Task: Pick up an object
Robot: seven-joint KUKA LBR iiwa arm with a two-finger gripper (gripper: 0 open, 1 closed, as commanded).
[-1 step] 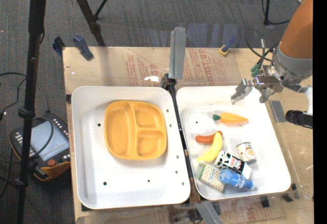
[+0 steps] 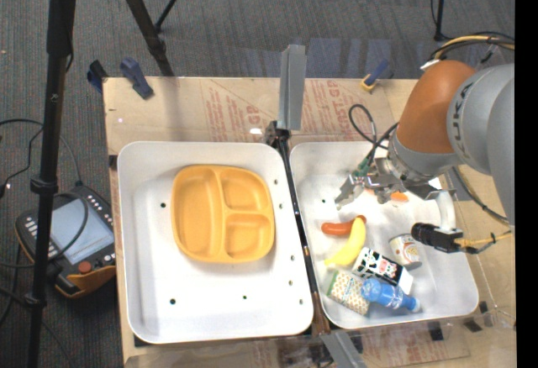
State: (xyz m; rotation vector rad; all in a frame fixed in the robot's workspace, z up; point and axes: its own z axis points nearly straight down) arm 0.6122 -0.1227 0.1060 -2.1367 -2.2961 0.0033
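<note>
Your gripper hangs in the right bin, fingers spread, nothing between them. Just below the fingers: a smooth red sausage touching a curved yellow banana. Nearer the front: a boxy cow-print carton, a blue bottle, a small can. The left bin holds a glossy yellow divided plate.

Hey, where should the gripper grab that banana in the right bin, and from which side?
Grip the banana across its middle, coming straight down from above. It lies flat and curved; the hot dog touches its upper end and the cow-print carton crowds its lower end, so mid-body looks clearest.
</note>
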